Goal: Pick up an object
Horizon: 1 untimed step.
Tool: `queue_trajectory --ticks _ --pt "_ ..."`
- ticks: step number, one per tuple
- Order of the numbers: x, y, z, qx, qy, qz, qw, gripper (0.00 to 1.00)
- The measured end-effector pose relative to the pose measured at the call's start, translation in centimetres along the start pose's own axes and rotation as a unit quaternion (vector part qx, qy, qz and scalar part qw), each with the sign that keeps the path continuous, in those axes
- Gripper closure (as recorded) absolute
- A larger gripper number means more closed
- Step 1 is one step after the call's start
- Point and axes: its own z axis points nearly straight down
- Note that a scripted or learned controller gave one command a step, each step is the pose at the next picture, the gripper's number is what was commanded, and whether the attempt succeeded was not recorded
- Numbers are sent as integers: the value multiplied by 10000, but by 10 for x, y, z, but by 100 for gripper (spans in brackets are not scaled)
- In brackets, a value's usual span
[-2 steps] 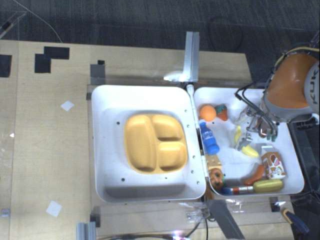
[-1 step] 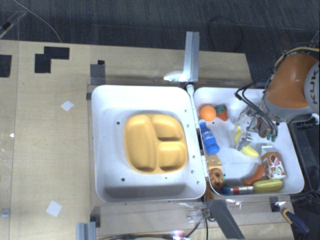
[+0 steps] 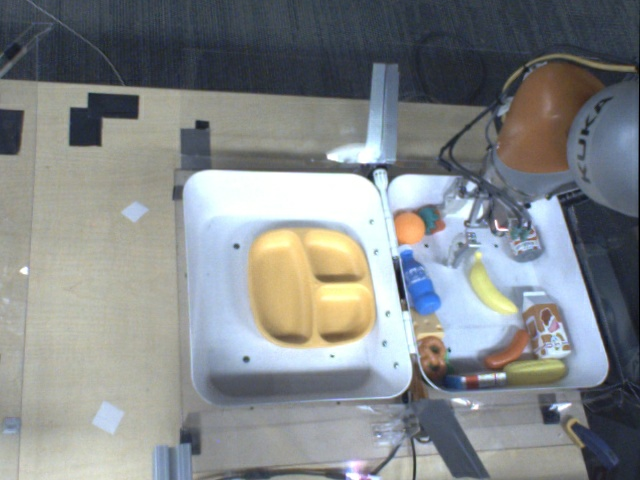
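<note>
The gripper (image 3: 468, 240) hangs over the upper part of the right bin (image 3: 580, 268), its metal fingers pointing down toward the bin floor; whether they stand apart or together cannot be told from this slant. Nothing is seen between them. Just below and right of the gripper lies a yellow banana (image 3: 492, 286), curved, its upper tip near the fingers. To the gripper's left sits an orange ball (image 3: 409, 228) with a small green-and-red item (image 3: 432, 219) touching it. A blue bottle (image 3: 419, 282) with a white cap lies along the bin's left wall. Toward the near edge crowd a brown ring-shaped toy (image 3: 432, 350), a red sausage (image 3: 507, 347), a yellow-green oblong piece (image 3: 535, 370), a red and blue marker (image 3: 473, 379) and a small brown-and-white carton (image 3: 543, 329).

Open white floor shows in the middle of the right bin, between the banana and the bottle, and along its upper right corner. The grey arm (image 3: 600, 148) with its orange band (image 3: 538, 118) comes in from the right, cables looping beside it.

The left bin (image 3: 210, 268) holds a yellow divided tray (image 3: 310, 285) at its centre, with bare white floor all round it. Both bins rest on a pale wooden bench (image 3: 90, 298) bearing black marks, and a dark carpet (image 3: 300, 18) lies beyond.
</note>
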Motion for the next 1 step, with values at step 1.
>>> queue_trajectory --ticks 1 --pt "-8 -9 -7 -1 52 950 9955 0"
